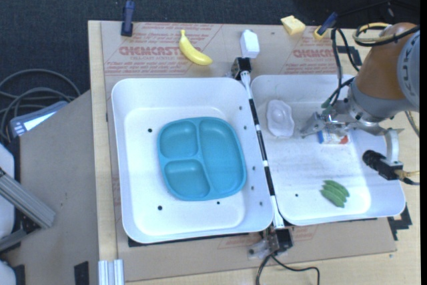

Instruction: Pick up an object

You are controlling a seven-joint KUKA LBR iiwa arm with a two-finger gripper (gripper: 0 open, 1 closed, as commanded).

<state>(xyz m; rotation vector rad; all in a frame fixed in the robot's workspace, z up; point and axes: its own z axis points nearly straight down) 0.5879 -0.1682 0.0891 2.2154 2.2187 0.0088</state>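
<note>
Pincer (328,132) sits low in your right bin (380,207), apparently over a small red-and-blue item (331,138); whether it's wide or narrow, you cannot tell.

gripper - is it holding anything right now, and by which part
Cannot be told. The gripper is low in the right bin, beside a clear plastic object; nothing visibly sits between its fingers.

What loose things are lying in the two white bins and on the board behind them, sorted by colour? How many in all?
Blue: 1, the divided plate in the left bin.
Green: 1, the pea pod in the right bin.
Clear: 1, the plastic cup in the right bin.
Yellow: 2, the banana and the cheese wedge on the board.
Total: 5
</note>
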